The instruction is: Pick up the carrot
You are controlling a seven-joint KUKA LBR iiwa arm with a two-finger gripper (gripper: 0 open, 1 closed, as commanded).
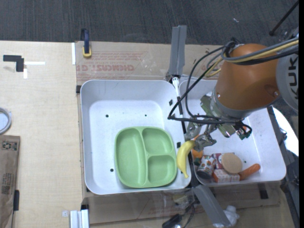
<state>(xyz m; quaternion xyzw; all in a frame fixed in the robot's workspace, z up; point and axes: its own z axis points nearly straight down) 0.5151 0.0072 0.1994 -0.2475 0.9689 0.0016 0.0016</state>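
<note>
Hovering over the right bin, the gripper sits near its left wall. We can't tell its grip tbh. Carrot lies at the front edge beside the round block, prob needs a shift over.

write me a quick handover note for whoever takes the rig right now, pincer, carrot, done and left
Pincer: low over the right bin's left side, above the banana; nothing seen held.
Carrot: lying in the right bin's near corner, beside the round tan item, apart from the pincer.
Done: no pick yet.
Left: move to the carrot, grasp, lift.
</note>
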